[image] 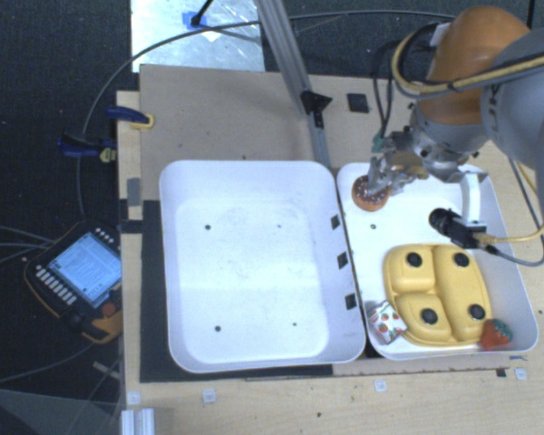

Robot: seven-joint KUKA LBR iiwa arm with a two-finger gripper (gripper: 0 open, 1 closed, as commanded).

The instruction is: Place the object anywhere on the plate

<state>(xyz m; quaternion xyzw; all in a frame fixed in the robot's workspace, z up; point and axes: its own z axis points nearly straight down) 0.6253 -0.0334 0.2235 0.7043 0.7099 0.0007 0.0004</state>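
Right bin (508, 243), yellow plate (438, 294), donut (373, 198)

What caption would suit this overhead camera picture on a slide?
Robot tool meets a small brown object in the right bin, beside a yellow sectioned plate.

Could not make out the gripper (378, 185) tips, blurred against the small brown object (373, 198) beneath. Saw the arm (517, 89) cut off by the right edge, its bulk covering the right bin's (526, 320) far corner. Found the wrapped item (383, 321) beside the yellow plate (435, 293) too small to name.
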